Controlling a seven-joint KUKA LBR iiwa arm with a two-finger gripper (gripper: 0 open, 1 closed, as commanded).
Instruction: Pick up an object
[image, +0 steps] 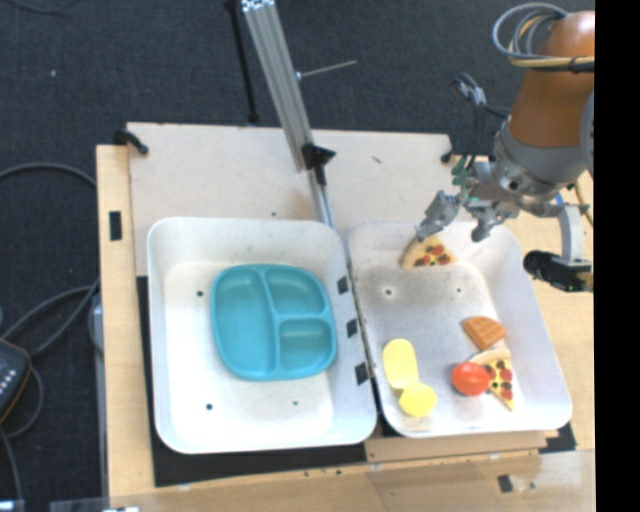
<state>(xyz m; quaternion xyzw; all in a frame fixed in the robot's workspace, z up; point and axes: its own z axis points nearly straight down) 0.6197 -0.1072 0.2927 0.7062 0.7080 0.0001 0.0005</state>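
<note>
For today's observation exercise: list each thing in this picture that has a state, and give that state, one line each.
End effector: fingers open, above the far pizza slice.
Far pizza slice: lying against the right bin's far wall.
Blue tray: flat in the left bin, compartments bare.
Tomato: resting beside the near pizza slice.

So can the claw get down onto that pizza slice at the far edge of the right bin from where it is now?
Probably yes. The claw is open and hangs just above the pizza slice, with nothing between them. The slice leans on the bin's far wall, which might crowd one finger.
</note>
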